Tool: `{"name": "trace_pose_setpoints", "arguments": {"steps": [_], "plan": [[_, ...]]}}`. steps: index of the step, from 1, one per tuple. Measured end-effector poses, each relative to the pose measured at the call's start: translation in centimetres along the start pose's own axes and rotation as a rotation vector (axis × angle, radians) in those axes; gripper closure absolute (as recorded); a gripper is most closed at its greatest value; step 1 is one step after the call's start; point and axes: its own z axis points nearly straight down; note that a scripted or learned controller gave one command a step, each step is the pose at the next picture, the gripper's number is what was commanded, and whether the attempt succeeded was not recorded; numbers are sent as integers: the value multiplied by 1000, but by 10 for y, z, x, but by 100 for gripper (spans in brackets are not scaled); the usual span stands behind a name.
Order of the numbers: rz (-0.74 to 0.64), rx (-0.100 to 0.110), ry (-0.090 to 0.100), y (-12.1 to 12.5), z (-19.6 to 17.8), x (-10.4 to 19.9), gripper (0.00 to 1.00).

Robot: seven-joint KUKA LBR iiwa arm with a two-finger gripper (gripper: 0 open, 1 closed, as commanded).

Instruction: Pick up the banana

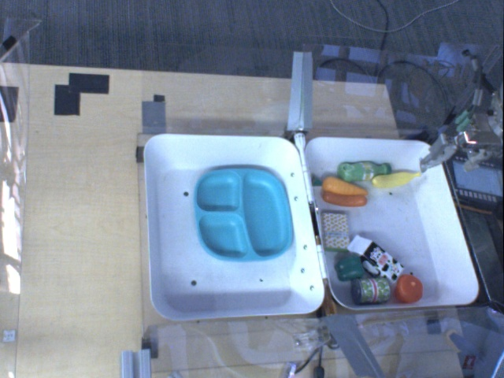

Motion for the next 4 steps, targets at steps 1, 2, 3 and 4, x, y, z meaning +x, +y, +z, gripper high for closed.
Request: {"name": "trace_pose_setpoints", "arguments": {"steps": [1, 2, 3, 4], "plan": [[142, 2, 1, -3, 154, 55, 0], [167, 27, 4, 56, 189, 5, 0], [160, -1, 0, 63, 174, 7, 100], [442, -2, 0, 83, 112, 16, 100]]}}
